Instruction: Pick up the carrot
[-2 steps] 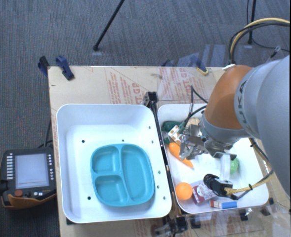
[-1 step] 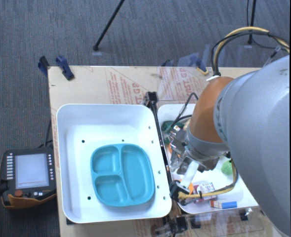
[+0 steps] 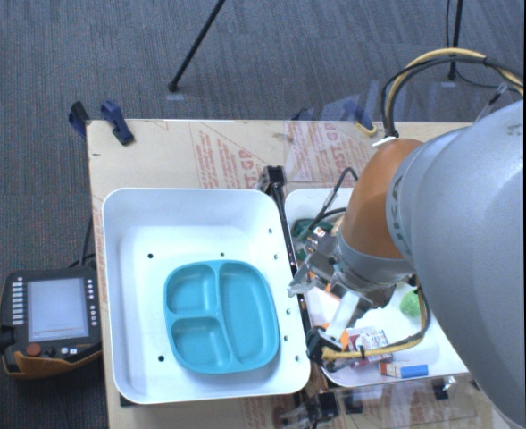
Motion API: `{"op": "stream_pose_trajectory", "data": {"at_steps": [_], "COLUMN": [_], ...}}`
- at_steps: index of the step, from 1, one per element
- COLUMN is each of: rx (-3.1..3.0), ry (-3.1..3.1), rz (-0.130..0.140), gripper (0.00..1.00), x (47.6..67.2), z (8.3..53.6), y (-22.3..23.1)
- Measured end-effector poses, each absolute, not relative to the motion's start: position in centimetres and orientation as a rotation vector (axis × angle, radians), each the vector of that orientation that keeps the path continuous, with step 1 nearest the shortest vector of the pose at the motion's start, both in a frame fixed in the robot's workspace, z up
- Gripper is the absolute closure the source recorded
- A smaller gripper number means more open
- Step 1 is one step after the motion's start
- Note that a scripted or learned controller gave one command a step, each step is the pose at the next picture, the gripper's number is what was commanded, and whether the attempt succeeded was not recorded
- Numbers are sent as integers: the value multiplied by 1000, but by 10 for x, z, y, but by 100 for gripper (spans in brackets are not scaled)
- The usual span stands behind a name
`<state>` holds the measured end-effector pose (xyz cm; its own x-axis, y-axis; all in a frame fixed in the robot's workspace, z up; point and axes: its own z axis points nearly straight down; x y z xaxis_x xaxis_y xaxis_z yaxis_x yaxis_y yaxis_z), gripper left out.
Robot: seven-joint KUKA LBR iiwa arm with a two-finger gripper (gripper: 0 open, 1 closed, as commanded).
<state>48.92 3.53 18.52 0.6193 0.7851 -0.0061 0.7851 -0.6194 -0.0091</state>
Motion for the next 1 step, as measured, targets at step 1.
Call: {"op": "stream_pose_trajectory", "data": {"at_steps": [1], "rx": [-2895], "ry": [-1204], "rz": [15], "gripper": [0], "x": [474], "z": [185], "y": [-32]}}
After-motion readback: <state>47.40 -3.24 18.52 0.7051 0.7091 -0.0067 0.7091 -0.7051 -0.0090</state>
